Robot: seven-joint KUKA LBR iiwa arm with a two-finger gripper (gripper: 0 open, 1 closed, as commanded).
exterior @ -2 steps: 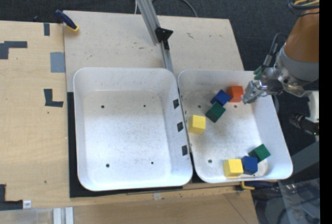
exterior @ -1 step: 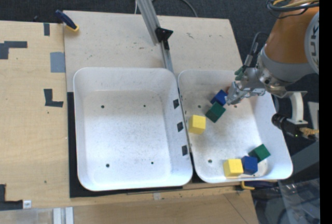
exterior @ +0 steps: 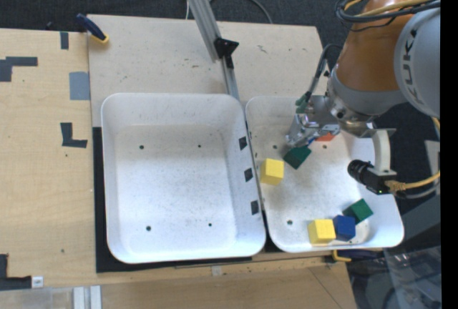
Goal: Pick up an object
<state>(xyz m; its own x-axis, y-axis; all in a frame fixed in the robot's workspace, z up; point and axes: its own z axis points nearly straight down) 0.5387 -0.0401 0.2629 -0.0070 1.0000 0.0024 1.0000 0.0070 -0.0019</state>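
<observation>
Gripper: your two-finger gripper hangs low over the upper middle of the right bin, below the grey arm's orange band.
Grip state: you can see a dark green block at the fingertips, tilted; it looks clamped between the fingers, though their tips are small and partly hidden by the wrist hardware.
Held block: it sits just above or on the bin floor; you cannot tell which from this slant.
Nearest neighbour: a yellow cube lies just beside the green block, to its lower left, close to the bin's left wall.
Far cluster: at the right bin's lower right corner you have a second yellow cube, a blue cube touching it, and a smaller green cube just above the blue one.
Right bin: a shallow white plastic bin holding all the blocks.
Left bin: a matching shallow white bin sits beside it, their rims touching.
Bench: a pale wooden bench carries both bins, with a slanted grey metal rail crossing above them.
</observation>
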